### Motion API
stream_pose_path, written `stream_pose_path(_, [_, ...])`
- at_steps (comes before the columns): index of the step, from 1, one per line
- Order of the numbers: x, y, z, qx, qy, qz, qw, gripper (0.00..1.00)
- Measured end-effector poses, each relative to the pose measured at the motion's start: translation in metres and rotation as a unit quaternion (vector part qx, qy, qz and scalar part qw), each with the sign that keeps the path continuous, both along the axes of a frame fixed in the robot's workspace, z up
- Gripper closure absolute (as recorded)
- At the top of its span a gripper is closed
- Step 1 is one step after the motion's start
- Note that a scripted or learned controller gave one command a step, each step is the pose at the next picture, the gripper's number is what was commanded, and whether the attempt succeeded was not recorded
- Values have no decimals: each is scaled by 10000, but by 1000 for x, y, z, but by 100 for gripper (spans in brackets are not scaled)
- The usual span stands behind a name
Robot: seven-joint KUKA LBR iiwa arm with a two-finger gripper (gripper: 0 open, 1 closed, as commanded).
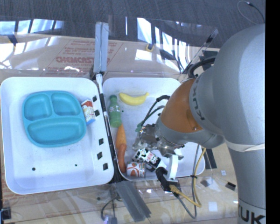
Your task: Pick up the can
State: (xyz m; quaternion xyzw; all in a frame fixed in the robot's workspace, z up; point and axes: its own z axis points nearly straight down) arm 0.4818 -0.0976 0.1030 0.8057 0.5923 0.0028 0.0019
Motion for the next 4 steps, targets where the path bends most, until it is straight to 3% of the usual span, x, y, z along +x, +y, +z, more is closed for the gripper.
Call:
stream_pose_path(1, [-1, 0, -1, -2, 14, -2, 10000, 0])
stream_pose_path(2, [-4, -14, -10, 11, 31, -466, 9989, 0])
stream_pose_path(3, [1, -14, 2, 12, -23, -432, 9991, 100])
stream_pose_path(4, [20, -18, -10, 18, 38, -767, 9970, 100])
